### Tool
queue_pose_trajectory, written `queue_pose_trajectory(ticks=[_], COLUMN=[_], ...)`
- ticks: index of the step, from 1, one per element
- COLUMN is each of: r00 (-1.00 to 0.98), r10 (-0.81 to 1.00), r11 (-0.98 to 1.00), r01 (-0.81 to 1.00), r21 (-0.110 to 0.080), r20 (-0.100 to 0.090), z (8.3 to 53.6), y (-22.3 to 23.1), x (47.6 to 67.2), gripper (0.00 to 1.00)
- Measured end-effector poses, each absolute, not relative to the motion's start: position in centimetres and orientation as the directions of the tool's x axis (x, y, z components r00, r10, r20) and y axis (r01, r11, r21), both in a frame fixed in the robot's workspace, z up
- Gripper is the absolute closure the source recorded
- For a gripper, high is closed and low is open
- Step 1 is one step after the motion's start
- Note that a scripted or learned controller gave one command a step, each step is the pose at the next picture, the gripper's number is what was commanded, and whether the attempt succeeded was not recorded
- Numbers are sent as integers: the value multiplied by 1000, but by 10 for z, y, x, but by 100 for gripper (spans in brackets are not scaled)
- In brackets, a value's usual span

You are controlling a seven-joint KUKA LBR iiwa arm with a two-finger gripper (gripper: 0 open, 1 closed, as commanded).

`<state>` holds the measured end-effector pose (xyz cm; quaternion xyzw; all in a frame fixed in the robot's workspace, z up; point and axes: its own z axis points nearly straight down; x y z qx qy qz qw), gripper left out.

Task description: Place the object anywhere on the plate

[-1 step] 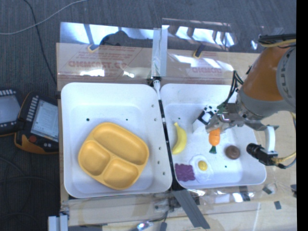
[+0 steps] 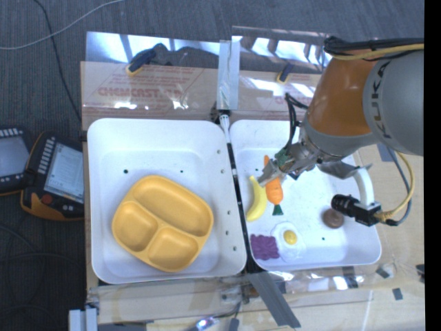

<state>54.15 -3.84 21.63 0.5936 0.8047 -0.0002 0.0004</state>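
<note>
So we're looking at the yellow plate sitting bare in the left bin, meaning nothing's delivered yet. The tool is hanging over the right bin, right above the carrot with the banana just at its 9 o'clock; honestly we can't tell what the tool is doing grip-wise. The whole carry toward 9 o'clock is left, crossing the two rims where the bins meet. The plate's got loads of room around it; grapes and egg are crowding 6 o'clock.
</note>
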Motion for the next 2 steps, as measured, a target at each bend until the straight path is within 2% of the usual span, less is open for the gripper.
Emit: queue_pose_trajectory(ticks=[1, 2], r00=[-299, -204], r10=[954, 979], r11=[299, 204], r01=[954, 979], r21=[-3, -1], r20=[0, -2], z=[185, 248], y=[33, 48], x=[538, 536], gripper=[100, 100])
